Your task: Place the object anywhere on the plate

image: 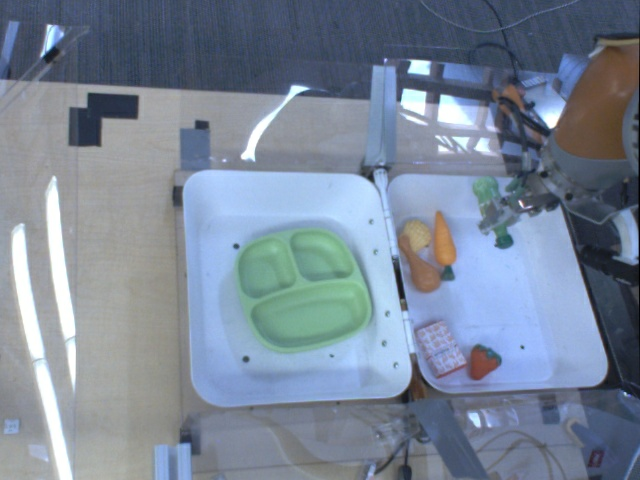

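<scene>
Wooden bench top carries your two white bins side by side, with dark carpet beyond. Your left bin [200, 298] holds the green plate [302, 290], three compartments, sitting roughly at its centre with nothing on it, so the goal is open from any side. Your right bin [560, 308] holds the candidates: a carrot [443, 238] and a yellowish piece [416, 235] touching a second orange vegetable [421, 270] against the left wall, a pink-checked block [440, 347] and a strawberry [484, 361] near the front edge. The gripper [500, 220] hangs near that bin's back right corner, and pale green shapes [487, 190] sit at its tip. Whether that is a held toy or part of the tool, you cannot tell, nor whether it is clenched or released. Judged from this, the pick is unconfirmed; check it before you carry across the dividing wall.
</scene>
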Controlling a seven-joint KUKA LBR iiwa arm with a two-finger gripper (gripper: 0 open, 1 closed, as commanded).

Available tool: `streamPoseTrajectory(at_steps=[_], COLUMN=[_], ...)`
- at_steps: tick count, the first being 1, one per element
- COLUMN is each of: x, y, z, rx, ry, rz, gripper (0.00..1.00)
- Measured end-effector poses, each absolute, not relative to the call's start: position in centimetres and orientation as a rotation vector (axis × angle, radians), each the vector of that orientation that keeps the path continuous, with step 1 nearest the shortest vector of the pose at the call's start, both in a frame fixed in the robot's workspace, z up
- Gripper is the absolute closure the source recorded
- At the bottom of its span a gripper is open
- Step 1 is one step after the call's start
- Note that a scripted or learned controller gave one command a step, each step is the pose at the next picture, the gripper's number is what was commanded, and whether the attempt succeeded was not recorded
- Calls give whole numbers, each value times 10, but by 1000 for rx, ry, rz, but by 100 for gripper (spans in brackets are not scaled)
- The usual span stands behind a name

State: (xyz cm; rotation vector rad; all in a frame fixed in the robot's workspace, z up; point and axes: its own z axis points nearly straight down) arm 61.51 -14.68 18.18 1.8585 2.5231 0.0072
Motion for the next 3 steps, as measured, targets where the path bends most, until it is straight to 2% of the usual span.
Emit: streamPoseTrajectory(at_steps=[1, 2, 3], x=[650, 653, 600], y=[-83, -20, 42], z=[196, 185, 188], rx=[1758, 1814, 1737], ry=[2594, 2564, 2613], rz=[8, 3, 6], gripper=[100, 100, 100])
